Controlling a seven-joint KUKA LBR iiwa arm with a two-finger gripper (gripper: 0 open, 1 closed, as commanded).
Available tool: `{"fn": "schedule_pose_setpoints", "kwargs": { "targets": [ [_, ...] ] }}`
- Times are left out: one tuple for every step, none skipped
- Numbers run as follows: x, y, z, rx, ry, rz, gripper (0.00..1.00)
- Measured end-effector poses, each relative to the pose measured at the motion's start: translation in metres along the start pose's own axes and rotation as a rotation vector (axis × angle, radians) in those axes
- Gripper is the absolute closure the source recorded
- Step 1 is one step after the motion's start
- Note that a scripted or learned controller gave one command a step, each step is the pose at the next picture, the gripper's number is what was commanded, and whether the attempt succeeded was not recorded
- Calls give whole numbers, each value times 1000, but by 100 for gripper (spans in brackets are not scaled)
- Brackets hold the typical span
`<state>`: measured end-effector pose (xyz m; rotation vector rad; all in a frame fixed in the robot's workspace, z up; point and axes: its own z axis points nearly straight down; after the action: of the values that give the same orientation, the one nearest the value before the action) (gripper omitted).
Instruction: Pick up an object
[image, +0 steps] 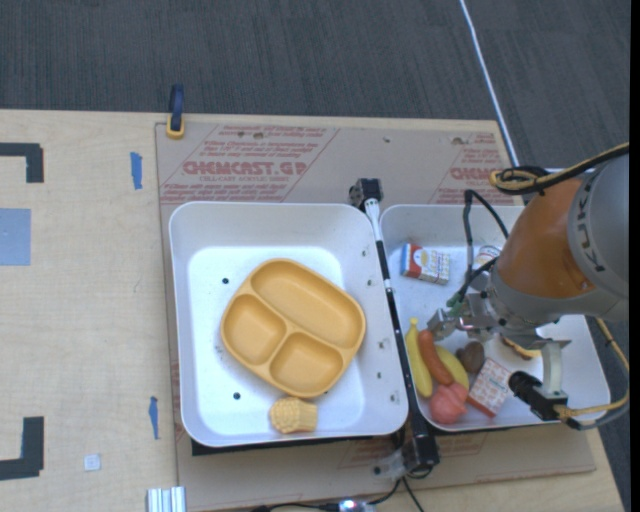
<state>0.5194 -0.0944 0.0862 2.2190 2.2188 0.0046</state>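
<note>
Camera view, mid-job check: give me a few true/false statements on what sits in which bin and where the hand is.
1. The yellow tray lies in the left bin. True.
2. The corn sits inside the tray. False: it lies on the bin floor, just off the tray's near edge.
3. The banana lies in the right bin, by the wall next to the left bin. True.
4. The hand hangs over the left bin. False: it is over the right bin, above the carrot.
5. The small carton lies in the left bin. False: it is in the right bin.
</note>
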Motion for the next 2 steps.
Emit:
{"fn": "schedule_pose_setpoints", "kwargs": {
  "targets": [
    [-1,-21,0,-1,0,0,0],
    [-1,-19,-11,-7,-2,1,100]
  ]
}}
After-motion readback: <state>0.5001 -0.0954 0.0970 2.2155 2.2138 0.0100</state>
